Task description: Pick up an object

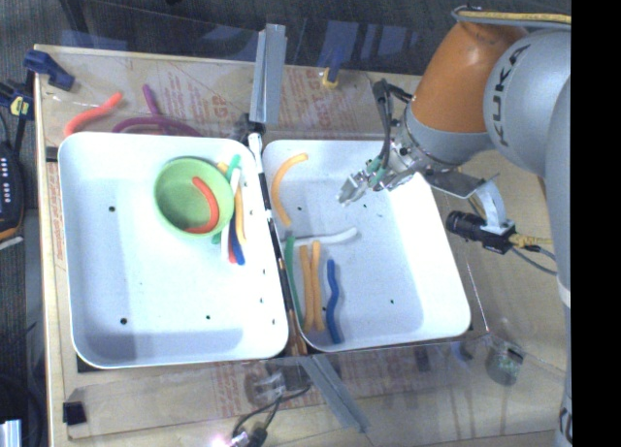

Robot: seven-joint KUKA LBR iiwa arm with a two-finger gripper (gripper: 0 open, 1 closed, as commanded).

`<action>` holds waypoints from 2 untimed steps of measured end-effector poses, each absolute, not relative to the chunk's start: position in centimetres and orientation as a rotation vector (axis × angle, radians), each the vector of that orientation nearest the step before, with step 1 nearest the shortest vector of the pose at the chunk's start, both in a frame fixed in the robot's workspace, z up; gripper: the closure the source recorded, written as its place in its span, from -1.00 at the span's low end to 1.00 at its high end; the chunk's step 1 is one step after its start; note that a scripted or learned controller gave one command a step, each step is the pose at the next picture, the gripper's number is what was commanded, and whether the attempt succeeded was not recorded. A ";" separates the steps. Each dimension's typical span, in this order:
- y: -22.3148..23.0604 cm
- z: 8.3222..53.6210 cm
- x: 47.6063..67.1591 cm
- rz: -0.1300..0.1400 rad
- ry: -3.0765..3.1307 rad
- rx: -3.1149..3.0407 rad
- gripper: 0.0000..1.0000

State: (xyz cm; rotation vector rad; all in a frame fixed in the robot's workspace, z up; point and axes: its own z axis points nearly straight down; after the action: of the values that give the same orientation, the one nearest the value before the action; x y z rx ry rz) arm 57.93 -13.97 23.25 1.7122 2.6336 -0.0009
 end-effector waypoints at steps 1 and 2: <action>-13.9 23.2 57.9 0.000 2.634 1.712 -1.00; -11.8 11.6 54.8 -0.008 2.668 1.654 -1.00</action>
State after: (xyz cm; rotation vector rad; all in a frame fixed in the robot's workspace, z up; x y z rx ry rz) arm 54.78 -11.81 11.57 1.6545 2.6683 -0.0078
